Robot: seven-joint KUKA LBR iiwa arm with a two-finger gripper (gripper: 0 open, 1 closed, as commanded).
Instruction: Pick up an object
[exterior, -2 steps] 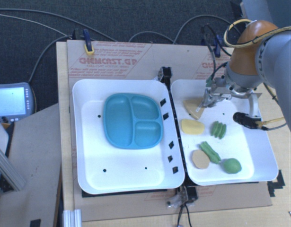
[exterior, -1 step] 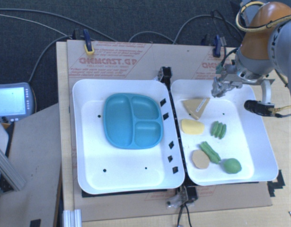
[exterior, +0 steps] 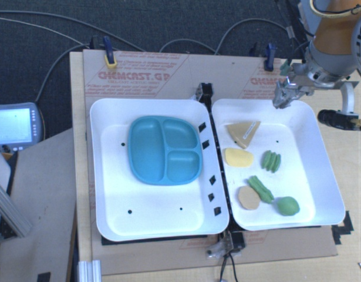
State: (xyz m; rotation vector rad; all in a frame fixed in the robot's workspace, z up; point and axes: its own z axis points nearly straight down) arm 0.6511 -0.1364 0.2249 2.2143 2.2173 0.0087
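Down at the front edge, a black cable (exterior: 227,263) hangs off the brown bench (exterior: 80,157). That bench is the biggest thing, and it sits on a dark grey carpet (exterior: 168,10) with thin cables (exterior: 51,69) running over it. Two blue clamps (exterior: 110,53) pinch a board with red letters at the back.

Next biggest are the two white bins. Inside the left bin (exterior: 110,204) lies a blue plate (exterior: 165,150) with three sections. At the far left stands a small grey screen (exterior: 14,124).

Over by the right bin (exterior: 321,157), the grey and orange arm (exterior: 336,22) comes in from the top right. Its gripper (exterior: 282,100) hangs above the back rim of that bin, touching none of the toys. I cannot tell how its fingers stand.

Now the little toys in the right bin: a tan wedge (exterior: 244,133) at the back, a yellow piece (exterior: 238,157) just in front of it, ridged green pods (exterior: 271,161) to the right, a green pickle (exterior: 260,187), a round tan slice (exterior: 248,198) touching it, and a green ball (exterior: 287,205).
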